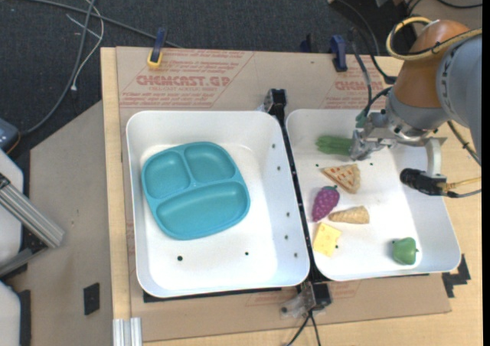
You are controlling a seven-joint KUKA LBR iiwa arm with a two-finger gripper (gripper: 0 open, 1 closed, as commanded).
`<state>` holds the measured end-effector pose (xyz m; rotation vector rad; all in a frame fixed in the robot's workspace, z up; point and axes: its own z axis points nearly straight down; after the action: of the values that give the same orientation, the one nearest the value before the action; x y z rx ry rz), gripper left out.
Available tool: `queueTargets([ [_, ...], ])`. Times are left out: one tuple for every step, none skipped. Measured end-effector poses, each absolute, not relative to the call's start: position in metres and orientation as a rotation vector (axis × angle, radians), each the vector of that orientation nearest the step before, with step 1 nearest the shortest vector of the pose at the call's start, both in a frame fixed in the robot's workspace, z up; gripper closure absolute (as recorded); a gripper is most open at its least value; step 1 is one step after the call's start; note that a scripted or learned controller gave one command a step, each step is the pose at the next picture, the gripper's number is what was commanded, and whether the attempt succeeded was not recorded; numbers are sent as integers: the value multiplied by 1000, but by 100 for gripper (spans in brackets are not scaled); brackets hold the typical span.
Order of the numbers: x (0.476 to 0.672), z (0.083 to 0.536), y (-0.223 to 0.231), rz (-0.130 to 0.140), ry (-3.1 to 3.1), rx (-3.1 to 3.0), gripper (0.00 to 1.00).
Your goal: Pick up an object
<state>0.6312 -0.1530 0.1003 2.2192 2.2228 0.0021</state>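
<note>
Toy foods are lying scattered in the right bin: a green pickle near the far edge, a pizza slice, purple grapes, an ice-cream cone, a yellow cheese block and a green pepper. The gripper is hanging just beside the pickle's right end, and whether it is apart or together cannot be told. A teal divided plate is sitting in the left bin.

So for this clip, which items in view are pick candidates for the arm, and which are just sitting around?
Job items, all in the right bin:
claw
green pickle
pizza slice
purple grapes
ice cream cone
cheese wedge
green pepper

Lying about:
teal divided plate in the left bin
blue clamps
loose cables
</note>
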Motion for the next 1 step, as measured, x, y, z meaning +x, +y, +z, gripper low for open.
queueTargets([
  [637, 146, -149, 6, 2219, 2216, 100],
])
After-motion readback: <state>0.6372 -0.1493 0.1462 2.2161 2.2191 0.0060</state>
